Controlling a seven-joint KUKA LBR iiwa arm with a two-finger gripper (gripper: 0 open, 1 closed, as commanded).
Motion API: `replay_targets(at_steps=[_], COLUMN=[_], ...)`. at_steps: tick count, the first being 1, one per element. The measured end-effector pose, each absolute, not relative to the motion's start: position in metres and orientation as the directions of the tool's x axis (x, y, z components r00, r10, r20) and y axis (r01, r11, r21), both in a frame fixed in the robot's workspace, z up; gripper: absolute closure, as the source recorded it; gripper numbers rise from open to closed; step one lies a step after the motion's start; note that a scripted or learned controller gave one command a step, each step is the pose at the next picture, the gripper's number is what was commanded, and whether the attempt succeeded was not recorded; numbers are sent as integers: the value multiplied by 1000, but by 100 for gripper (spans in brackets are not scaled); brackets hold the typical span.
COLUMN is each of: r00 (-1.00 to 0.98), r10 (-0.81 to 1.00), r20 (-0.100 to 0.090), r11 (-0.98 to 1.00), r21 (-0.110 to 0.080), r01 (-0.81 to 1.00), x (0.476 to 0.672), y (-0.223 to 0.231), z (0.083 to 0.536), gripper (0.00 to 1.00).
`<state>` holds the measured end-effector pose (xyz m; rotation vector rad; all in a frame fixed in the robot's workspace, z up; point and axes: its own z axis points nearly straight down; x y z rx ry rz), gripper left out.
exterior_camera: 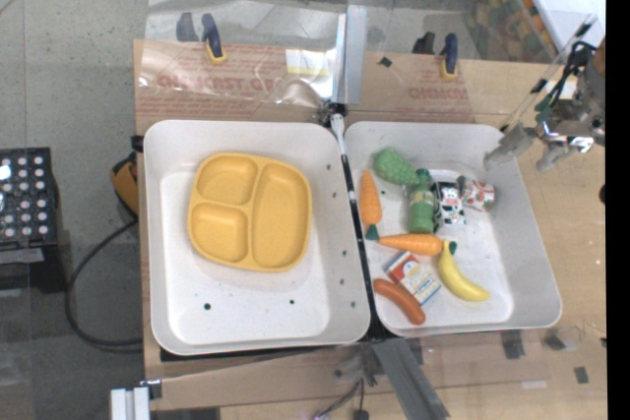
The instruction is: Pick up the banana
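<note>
The yellow banana (460, 276) lies in the right bin (532, 300), near its front right corner, with its stem end pointing towards the back. My gripper (527, 150) hangs over the bin's back right rim, well behind the banana and apart from it. Its two grey fingers (504, 148) are spread open with nothing between them.
Beside the banana lie an orange carrot (411, 243), a small red and blue box (418, 277) and a red sausage (399, 300). Further back are a second carrot (369, 199), green items (409, 180) and a small cow-patterned carton (450, 205). A yellow divided plate (250, 211) sits in the left bin (167, 310).
</note>
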<state>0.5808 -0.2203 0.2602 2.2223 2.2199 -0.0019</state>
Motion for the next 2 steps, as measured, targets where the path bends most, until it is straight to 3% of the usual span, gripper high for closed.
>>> replay_targets(at_steps=[1, 2], r00=[-43, -215], r10=[999, 977], r20=[1, -2], r11=[43, 215], r21=[-3, 2], r01=[999, 977], x=[497, 480], y=[-220, -182], z=[162, 93], gripper=[0, 0])
